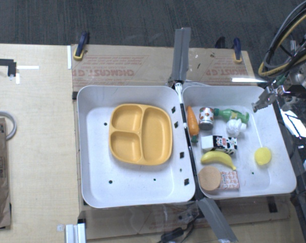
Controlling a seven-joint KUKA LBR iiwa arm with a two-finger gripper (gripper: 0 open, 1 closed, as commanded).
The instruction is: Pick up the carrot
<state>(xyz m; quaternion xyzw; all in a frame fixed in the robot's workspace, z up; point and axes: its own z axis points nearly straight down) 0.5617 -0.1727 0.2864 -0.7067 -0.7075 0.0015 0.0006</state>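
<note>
One carrot (pixel 192 121) lies lengthwise in the right bin (pixel 274 186), against its left wall, w/ a small can (pixel 206 117) just beside it and a banana (pixel 218 158) below. Yellow plate (pixel 141 134) sits in the left bin (pixel 92 181). Claw (pixel 262 101) hangs over the right bin's upper right edge, well apart from the carrot; can't tell how far open.

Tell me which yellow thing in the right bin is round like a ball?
The lemon, sitting alone toward the bin's right side. The banana is yellow too, but it is long and curved.
</note>
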